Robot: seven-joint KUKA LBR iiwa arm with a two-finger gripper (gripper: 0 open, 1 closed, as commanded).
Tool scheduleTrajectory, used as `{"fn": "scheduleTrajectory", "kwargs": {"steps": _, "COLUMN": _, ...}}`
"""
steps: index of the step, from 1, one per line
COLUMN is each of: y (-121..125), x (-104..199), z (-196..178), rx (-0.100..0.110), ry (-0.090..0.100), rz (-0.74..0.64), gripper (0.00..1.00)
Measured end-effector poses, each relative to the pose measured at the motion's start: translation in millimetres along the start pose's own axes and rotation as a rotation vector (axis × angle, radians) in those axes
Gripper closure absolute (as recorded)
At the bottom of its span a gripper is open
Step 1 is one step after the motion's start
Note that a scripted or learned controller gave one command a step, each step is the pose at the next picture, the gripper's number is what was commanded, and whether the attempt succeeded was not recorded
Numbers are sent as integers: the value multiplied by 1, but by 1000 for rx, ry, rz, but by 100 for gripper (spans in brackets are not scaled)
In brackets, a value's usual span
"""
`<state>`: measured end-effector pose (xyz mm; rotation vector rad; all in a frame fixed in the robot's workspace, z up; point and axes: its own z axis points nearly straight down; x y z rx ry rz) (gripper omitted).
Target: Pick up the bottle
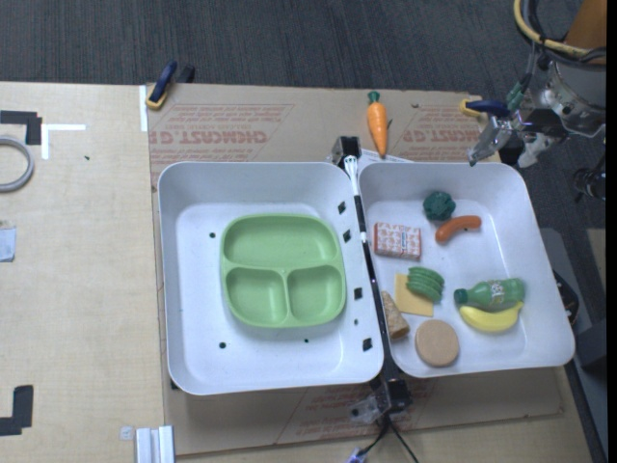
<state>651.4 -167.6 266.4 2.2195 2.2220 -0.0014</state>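
The bottle [492,291] is small and green with a label, lying on its side near the right wall of the right bin [540,258]. It rests against a yellow banana [490,318] just in front of it. My gripper [502,152] hovers over the far right corner of that bin, well behind the bottle. It is open, with nothing between its fingers.
The right bin also holds a broccoli [439,204], a sausage [458,227], a pink box [397,241], a green vegetable [425,282] on a cheese slice, a round cookie [437,342] and bread. A green divided plate [284,271] fills the left bin. A carrot [376,121] lies behind the bins.
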Motion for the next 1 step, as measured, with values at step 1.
{"fn": "scheduleTrajectory", "kwargs": {"steps": 1, "y": 1, "x": 0, "z": -10, "rx": -1, "ry": -2, "rz": -3, "gripper": 100}}
